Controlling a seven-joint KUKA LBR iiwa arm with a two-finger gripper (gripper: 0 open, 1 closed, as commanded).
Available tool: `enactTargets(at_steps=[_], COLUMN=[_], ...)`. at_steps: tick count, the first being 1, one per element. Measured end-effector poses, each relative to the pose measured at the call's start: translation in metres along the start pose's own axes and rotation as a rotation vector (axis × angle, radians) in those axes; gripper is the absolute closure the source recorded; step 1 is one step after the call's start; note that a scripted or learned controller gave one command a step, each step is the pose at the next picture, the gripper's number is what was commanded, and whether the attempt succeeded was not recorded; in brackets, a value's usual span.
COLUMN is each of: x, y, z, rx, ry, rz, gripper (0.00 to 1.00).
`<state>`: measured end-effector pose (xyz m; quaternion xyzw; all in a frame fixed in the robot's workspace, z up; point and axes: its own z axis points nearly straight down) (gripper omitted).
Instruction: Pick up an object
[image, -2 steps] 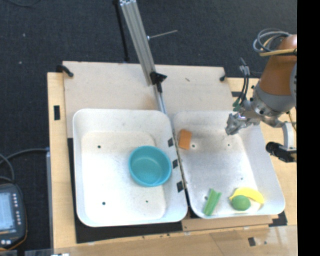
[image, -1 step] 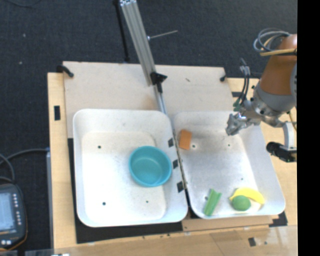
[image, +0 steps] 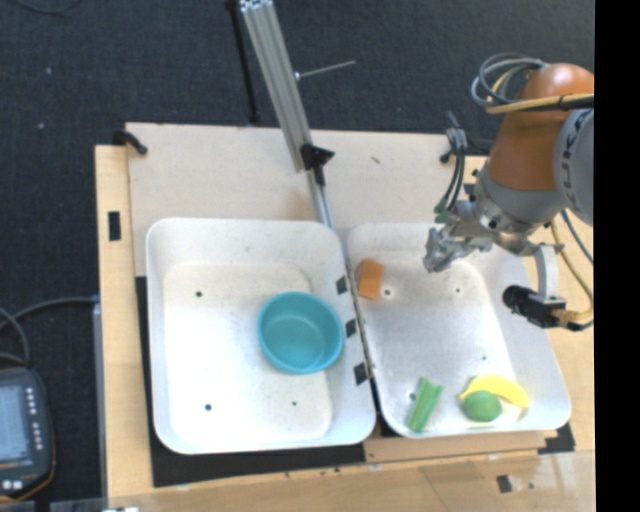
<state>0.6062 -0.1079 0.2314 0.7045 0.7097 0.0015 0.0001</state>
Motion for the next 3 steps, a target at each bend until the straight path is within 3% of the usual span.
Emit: enactTargets(at_steps=[3], x=[0.164], y=[-0.046], z=[0.008], rx=[0.002], ry=[0.0], rz=[0.0], gripper=[1.0])
